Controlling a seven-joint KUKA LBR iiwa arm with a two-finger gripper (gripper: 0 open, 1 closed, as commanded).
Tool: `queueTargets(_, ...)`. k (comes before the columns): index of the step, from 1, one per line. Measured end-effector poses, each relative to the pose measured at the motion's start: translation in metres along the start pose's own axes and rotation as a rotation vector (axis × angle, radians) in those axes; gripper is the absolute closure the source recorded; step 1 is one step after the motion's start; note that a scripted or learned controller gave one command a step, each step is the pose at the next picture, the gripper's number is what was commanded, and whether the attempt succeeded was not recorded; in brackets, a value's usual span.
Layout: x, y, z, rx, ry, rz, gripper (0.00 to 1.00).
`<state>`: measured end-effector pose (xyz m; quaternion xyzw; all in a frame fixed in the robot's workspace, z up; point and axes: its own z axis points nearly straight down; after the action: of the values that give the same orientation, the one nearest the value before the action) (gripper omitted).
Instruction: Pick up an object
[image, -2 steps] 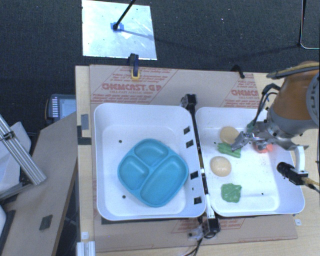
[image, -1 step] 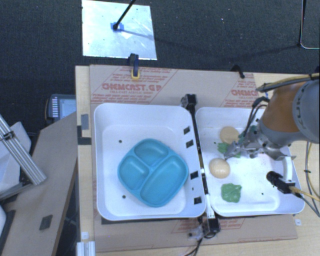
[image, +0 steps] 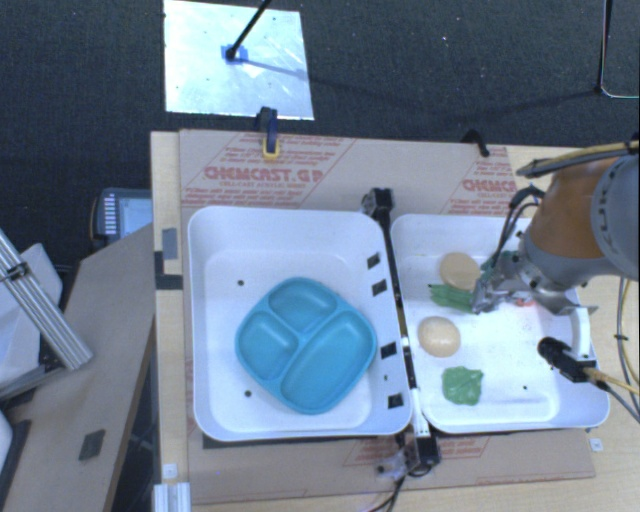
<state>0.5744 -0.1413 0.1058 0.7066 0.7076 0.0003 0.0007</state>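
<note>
One blue tray (image: 305, 345), two buns (image: 439, 336), two greens (image: 462, 385)

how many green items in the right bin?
2. A green leafy piece near the front of the right bin; a darker green item beside the tool. The arm may hide more.

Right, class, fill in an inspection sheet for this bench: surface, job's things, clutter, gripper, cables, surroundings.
Surface: cardboard-covered bench bearing left bin and right bin.
Job's things: in the right bin, tan round piece, pale egg-like piece, green lump, dark green strip.
Clutter: blue divided plate in the left bin.
Gripper: gripper low beside the strip; nothing seen held.
Cables: wires along the arm.
Surroundings: dark carpet, metal sheet.
</note>
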Motion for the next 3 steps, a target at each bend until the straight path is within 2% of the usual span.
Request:
queueTargets(1, -0.003, -0.001, -0.043, -0.001, 0.000, 0.001, 1.00)
queueTargets(3, -0.012, 0.012, -0.165, -0.004, -0.001, -0.003, 1.00)
